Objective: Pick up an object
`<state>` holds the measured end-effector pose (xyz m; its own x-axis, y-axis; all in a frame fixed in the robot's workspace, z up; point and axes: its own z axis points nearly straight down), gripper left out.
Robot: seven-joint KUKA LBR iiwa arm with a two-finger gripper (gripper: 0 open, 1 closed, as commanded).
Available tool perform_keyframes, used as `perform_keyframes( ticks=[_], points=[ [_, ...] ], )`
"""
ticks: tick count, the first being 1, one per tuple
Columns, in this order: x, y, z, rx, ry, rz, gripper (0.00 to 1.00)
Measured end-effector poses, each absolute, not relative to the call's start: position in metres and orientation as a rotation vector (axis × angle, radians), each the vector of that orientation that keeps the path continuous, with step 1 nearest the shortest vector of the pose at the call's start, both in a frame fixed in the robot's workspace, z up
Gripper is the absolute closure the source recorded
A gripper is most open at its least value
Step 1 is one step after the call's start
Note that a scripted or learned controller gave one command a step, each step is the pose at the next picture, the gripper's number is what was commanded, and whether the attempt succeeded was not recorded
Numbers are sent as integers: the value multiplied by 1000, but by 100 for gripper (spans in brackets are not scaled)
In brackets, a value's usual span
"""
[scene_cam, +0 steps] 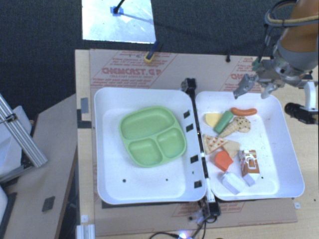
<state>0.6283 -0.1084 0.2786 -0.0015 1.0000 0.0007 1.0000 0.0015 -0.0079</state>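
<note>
We see the jaws (pixel 255 87) spread and empty above the right white bin's (pixel 284 133) far rim, seemingly poised to descend on the orange plastic sausage (pixel 243 111) just below.

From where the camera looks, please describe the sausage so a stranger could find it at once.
Look in the right bin, near its far edge. The sausage lies there crosswise, just beyond the green stick and the cracker. It is the only long, rounded orange-red piece.
</note>
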Motion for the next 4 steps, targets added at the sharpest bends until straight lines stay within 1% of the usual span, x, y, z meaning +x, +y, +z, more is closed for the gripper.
perform_keyframes(
  ticks=[1,2,3,4],
  points=[
    [630,-108,284,-2219,-2226,-1,0],
    [627,-104,241,-2219,-2223,0,0],
    [629,-108,198,-2220,-2222,2,0],
    [630,-103,156,-2219,-2221,2,0]
  ],
)
